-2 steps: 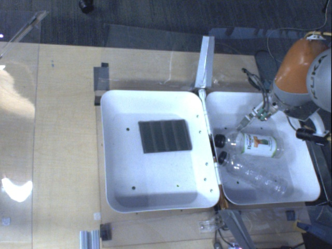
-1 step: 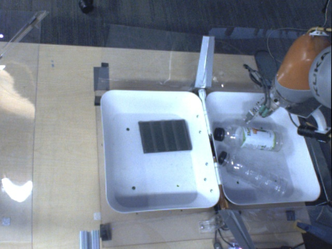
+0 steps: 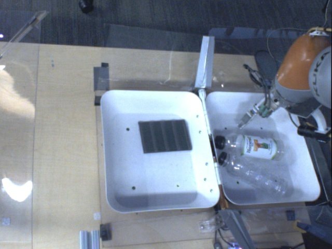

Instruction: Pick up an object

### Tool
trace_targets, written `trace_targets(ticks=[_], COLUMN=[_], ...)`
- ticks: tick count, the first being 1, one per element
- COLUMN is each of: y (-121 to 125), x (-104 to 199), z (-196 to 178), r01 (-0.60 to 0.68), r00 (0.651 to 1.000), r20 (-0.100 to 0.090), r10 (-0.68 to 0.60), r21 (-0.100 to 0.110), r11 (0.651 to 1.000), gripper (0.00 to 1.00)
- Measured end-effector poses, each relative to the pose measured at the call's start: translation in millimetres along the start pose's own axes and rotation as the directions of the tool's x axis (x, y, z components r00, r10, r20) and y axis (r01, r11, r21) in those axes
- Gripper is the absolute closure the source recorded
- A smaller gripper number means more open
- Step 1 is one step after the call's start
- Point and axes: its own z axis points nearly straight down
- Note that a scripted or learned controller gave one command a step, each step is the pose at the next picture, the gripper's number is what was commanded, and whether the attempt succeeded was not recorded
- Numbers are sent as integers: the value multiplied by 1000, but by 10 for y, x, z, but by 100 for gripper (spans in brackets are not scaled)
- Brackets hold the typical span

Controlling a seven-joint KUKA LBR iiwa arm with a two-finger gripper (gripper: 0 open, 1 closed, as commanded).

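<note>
As it lies, bottle (image 3: 255,147) crosswise, cap leftward

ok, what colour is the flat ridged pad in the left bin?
Dark grey, nearly black, with lengthwise ridges: the pad lies on the left bin floor, seen clearly in the camera view.

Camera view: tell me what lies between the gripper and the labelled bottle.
Bare white bin floor separates the gripper from the labelled bottle, as the camera view shows.

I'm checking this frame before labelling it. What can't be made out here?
- Claw, camera view: too small and thin to tell how it is set.
- Label on the upper bottle: print too small to read.
- Lower clear bottle: outline fades into the right bin.
- Arm: cut off by the right edge.
</note>
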Motion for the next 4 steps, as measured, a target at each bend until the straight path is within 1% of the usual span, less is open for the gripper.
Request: trace_targets(ticks=[1, 2, 3, 4], y=[-467, -211, -175, 322], x=[326, 1130, 1102, 750], z=[110, 96, -43, -577], r01=[112, 104, 103, -296], r00=[994, 995, 995, 955], r20=[-5, -6, 4, -4], r10=[-112, -104, -103, 296], r21=[5, 2, -7, 12], r11=[994, 995, 995, 955], gripper=[0, 0, 100, 100])
